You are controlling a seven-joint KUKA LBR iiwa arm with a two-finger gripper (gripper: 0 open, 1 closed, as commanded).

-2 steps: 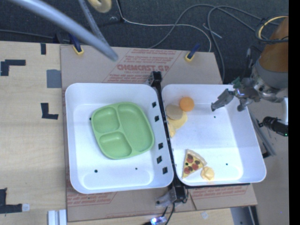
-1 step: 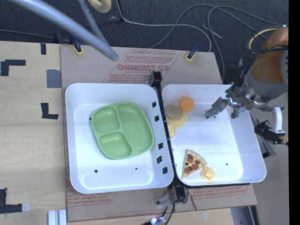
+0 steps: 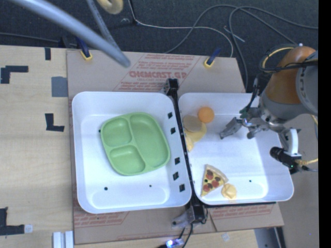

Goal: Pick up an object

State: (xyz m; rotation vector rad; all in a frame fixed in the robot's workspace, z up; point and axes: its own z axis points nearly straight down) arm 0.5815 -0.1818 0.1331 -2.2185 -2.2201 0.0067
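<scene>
From the overhead camera I saw a light wooden bench (image 3: 31, 154) marked with dark tape pieces. On it lay a brown cardboard sheet (image 3: 155, 68) with red printing, fixed at its far edge by two yellow-tipped clamps (image 3: 85, 54). Behind the bench the floor was dark carpet (image 3: 207, 4) crossed by loose thin cables (image 3: 243, 22). A grey pole (image 3: 62, 19) ran diagonally across the upper left of the view.

Two shallow white bins sat side by side on the cardboard, joined along a black divider (image 3: 178, 143). The left bin (image 3: 85, 190) held a green compartment plate (image 3: 135, 143), lying flat near its centre.

The right bin (image 3: 258, 169) held four items. An orange ball (image 3: 206, 114) rested near the far left corner, touching a tan round piece (image 3: 191, 123) that overlapped a pale yellow item (image 3: 195, 136) against the divider. A toy pizza slice (image 3: 212, 180) lay near the front wall, just beside a small yellow lump (image 3: 229, 191).

The arm (image 3: 289, 87) entered from the right, its orange band over the bin's far right corner. The gripper (image 3: 239, 127) was over the right bin's bare floor, right of the orange ball and apart from it. Its two fingers were spread open with nothing between them.
</scene>
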